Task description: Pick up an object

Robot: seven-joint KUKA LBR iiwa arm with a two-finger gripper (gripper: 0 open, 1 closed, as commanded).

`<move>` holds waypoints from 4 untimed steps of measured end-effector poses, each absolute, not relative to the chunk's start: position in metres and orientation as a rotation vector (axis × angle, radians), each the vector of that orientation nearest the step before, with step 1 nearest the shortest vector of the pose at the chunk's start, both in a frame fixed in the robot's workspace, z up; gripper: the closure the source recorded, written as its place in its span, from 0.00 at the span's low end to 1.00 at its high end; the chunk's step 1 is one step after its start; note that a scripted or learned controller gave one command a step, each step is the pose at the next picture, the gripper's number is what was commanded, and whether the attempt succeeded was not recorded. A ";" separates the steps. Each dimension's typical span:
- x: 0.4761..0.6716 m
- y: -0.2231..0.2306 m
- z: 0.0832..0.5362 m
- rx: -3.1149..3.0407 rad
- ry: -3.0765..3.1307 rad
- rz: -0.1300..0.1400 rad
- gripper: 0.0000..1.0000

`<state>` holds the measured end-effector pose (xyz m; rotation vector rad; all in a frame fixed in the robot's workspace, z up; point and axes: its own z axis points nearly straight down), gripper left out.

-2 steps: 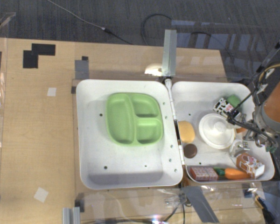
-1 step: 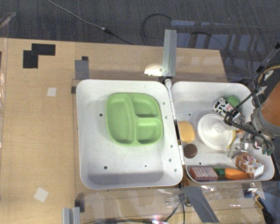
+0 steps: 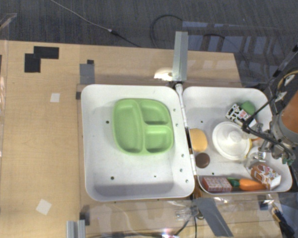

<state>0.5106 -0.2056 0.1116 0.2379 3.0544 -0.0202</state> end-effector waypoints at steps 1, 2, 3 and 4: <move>0.510 -0.202 0.111 0.284 3.049 -0.026 0.00; 0.510 -0.201 0.111 0.336 3.044 -0.022 0.00; 0.513 -0.191 0.110 0.437 3.037 -0.026 0.00; 0.518 -0.197 0.108 0.517 3.038 -0.010 0.00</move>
